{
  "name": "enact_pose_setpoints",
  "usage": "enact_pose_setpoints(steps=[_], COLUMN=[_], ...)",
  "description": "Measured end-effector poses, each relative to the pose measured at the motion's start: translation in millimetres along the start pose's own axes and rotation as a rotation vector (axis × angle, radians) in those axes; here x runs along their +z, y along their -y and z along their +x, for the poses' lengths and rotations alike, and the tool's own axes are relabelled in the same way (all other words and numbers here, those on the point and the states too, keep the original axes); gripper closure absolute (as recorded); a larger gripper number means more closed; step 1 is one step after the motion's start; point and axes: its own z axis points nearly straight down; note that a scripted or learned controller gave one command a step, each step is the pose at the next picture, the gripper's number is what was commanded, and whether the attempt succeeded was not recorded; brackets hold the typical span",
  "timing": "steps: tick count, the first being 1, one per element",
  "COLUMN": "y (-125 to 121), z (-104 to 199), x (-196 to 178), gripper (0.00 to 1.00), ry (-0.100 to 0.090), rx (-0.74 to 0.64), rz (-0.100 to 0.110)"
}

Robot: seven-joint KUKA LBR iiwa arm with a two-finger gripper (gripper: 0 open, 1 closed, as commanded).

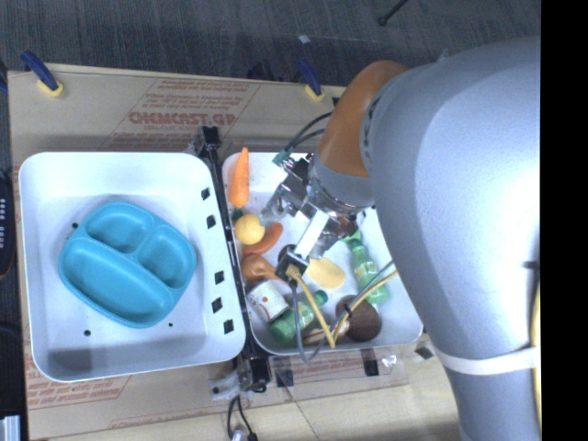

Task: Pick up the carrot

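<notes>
The slim orange carrot (pixel 239 177) lies along the far-left wall of the right-hand shallow white bin (pixel 264 175), tool (pixel 287 183) poised just right of it, spread or pressed together, I cannot tell.

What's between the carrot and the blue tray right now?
No loose item: in the camera view, just the bins' adjoining rims and bare left-bin floor separate the carrot from the blue divided tray.
</notes>
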Motion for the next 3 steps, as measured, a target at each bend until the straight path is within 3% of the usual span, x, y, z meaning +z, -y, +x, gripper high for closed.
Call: enact_pose_setpoints(steps=[1, 2, 3], y=[-25.6, -36.1, -14.9], z=[50.1, 76.5, 89.0], x=[-0.4, -1.1, -0.1], gripper=[0.0, 0.0, 0.0], ry=[0.003, 0.002, 0.006], rx=[0.267, 0.599, 0.602], rz=[-0.002, -0.004, -0.001])
